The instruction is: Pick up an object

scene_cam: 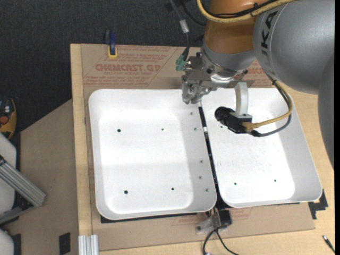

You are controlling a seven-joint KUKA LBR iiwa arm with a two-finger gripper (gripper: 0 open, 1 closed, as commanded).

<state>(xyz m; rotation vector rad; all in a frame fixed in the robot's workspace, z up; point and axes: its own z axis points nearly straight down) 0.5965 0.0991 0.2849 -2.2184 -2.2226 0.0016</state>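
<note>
My gripper (190,95) hangs under the grey and orange wrist (229,31). It sits at the far end of the seam between the two white bins, just over the back right corner of the left bin (106,142). The right bin (297,163) lies below the arm. From this angle I cannot make out anything held in the gripper. A black fitting (231,119) with a yellow cable (273,122) hangs from the wrist over the right bin's far left part.
The bins rest on a brown board (133,65) with red lettering. A blue and yellow clamp (111,44) stands at its far left edge. A small bracket with wires (215,222) sits at the front between the bins. Metal framing (21,187) lies at the left.
</note>
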